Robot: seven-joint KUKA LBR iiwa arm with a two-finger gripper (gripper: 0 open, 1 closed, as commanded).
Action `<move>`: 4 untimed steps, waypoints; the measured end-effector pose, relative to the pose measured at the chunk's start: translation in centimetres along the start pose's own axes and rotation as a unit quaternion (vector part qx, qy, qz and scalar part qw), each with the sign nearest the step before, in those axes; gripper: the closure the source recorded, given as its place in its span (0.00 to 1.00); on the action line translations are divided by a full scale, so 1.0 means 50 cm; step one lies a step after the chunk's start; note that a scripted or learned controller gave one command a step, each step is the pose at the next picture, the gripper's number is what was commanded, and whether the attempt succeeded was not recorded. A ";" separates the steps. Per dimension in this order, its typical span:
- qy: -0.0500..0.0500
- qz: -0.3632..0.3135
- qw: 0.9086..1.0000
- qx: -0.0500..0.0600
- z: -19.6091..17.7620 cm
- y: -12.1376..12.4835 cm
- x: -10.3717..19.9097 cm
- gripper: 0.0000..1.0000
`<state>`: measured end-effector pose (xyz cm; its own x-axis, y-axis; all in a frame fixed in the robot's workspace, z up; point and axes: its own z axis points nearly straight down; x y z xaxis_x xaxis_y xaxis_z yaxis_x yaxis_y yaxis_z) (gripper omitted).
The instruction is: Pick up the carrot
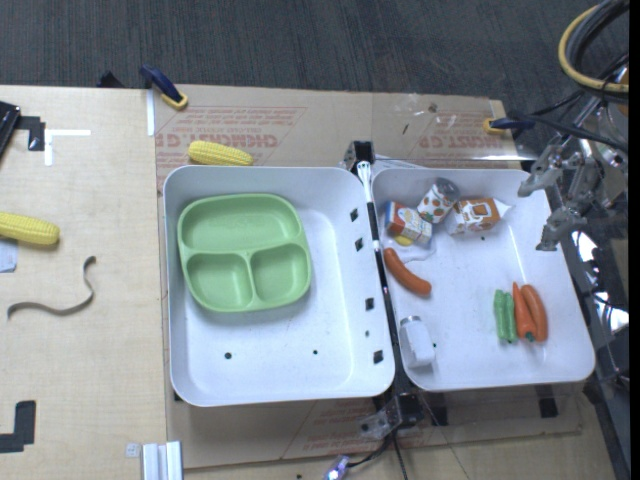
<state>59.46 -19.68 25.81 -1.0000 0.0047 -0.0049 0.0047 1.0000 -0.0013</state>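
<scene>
- Two white bins sit on a cardboard-covered bench.
- Carrot (531,312) lies untouched in the right bin (470,363).
- Gripper (556,230) is above-right of the carrot; I cannot tell how its jaws stand.
- Reach, grasp and lift all remain.

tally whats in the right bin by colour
orange/red: 2, the carrot and sausage
green: 1, the bean pods
white: 1, the block
mixed print: 3, the cartons
total: 7
</scene>
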 end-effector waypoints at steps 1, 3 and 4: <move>0.001 0.013 1.000 -0.001 0.308 0.132 0.079 0.00; 0.000 0.009 1.000 0.000 0.331 0.069 0.171 0.00; 0.002 0.012 1.000 -0.001 0.332 0.194 0.235 0.00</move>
<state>47.82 -9.97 9.16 -0.9996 0.0278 -0.0011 0.0278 0.9996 0.0009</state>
